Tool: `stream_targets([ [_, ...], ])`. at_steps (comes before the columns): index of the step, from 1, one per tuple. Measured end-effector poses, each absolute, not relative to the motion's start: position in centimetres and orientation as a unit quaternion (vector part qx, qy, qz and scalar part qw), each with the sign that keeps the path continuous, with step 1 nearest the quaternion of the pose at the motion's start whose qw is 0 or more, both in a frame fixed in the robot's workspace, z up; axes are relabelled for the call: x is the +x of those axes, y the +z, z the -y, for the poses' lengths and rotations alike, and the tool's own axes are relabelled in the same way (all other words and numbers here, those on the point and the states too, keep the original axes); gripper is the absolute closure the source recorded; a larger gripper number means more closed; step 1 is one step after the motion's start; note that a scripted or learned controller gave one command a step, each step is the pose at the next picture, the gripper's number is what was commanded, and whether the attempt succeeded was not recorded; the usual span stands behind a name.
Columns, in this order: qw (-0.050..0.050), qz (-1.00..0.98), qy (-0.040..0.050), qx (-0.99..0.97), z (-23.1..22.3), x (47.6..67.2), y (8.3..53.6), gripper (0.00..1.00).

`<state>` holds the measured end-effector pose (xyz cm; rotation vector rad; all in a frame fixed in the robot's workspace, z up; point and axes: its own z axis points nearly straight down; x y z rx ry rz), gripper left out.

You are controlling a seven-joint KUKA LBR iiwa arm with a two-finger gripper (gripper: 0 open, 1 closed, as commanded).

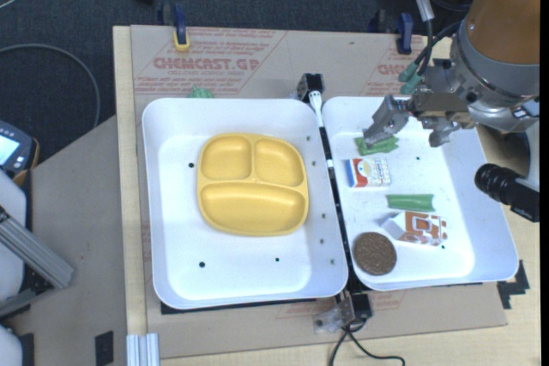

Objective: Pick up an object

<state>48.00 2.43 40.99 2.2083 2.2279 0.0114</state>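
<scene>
Pincer [382,135] low over green piece [378,147], right bin's [489,266] far-left corner; released or clenched, cannot tell. Risk: flat piece slips, or neighbouring small carton [370,172] gets nudged.

Single fixed camera, mounted above my bench and tilted down at a slant, facing the far bench edge where a blue-and-yellow clamp [179,27] sits. Landmark: the black divider strip [330,184] between the two bins. Left bin [163,210] lies left of the strip, right bin [480,227] right of it; both fit whole in frame. Dark floor shows beyond the strip. My arm [506,30] enters right of the strip, close under the lens, looming large. Moderate range: small items read clearly
</scene>
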Motion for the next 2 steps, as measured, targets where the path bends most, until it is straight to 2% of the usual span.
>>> stream_targets([
  [1,-0.006,-0.708,-0.0067,0.707,-5.9,47.6,21.8,0.0],
  [2,0.005,-0.708,0.007,0.706,-6.0,48.1,36.2,0.0],
])
